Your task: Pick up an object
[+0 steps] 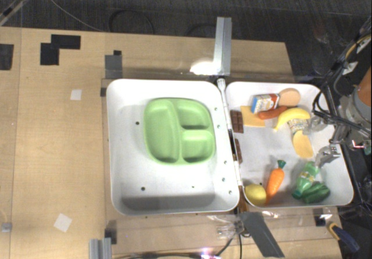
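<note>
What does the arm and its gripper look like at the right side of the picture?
The arm is grey, with an orange band above the wrist. Black cables loop beside it. The gripper is pale metal with thin fingers; finer detail is too small to tell.

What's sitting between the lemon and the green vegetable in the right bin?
The toy carrot stands between the lemon and the green vegetable, seen in the camera view.

A pale green tray (177, 130) sits in a white bin (125, 194). The other white bin (256, 147) holds a yellow banana (292, 117), orange carrot (275, 178), yellow lemon (255, 193) and green pepper (310, 189).
</note>
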